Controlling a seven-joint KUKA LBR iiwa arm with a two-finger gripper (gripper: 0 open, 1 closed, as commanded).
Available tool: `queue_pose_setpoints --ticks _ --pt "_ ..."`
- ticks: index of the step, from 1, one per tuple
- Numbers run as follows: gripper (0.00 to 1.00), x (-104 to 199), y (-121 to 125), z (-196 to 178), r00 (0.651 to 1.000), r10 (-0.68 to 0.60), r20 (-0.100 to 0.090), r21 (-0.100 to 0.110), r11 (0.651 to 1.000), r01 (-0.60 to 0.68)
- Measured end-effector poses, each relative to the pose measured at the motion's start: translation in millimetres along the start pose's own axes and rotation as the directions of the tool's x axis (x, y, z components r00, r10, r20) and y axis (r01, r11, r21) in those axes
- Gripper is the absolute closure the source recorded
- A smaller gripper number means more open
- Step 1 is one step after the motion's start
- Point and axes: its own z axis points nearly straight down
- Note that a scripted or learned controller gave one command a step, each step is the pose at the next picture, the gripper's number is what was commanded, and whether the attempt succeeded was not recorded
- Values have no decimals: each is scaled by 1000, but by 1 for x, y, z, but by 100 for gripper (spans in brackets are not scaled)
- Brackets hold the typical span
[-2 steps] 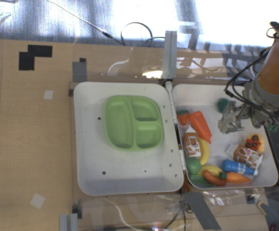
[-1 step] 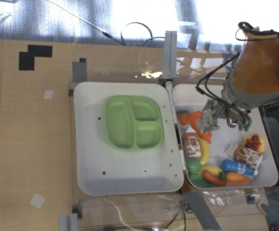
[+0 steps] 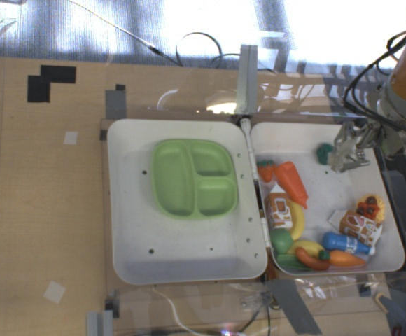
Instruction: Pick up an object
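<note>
- I see the gripper [image 3: 350,151] over the right bin [image 3: 313,144], near its back right corner, fingers pointing down; I cannot tell their state from this angle, and nothing shows between them.
- Nearest candidate: a small dark green piece [image 3: 324,152] by the back wall, just left of the gripper. It looks rounded and lumpy, with no clear long axis.
- The carrot [image 3: 292,181] lies further left and toward the front, smooth orange plastic, tapered, its long axis running diagonally from back-left to front-right.
- Along the left wall and front edge the toys crowd together: a carton [image 3: 279,211], a banana [image 3: 297,220] touching it, and a blue bottle [image 3: 348,244] near the front right corner.
- The left bin [image 3: 126,187] carries a glossy green divided plate [image 3: 193,178], three compartments.
- My judgement: the green piece needs the shortest move, a short shift left, then down.
</note>
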Motion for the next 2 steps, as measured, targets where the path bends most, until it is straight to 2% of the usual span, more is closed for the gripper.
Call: queue_pose_setpoints --ticks 1,2 --pt "100 38 30 30 993 119 -7 -3 993 -119" --pt "100 22 102 41 992 130 -5 -6 992 -130"
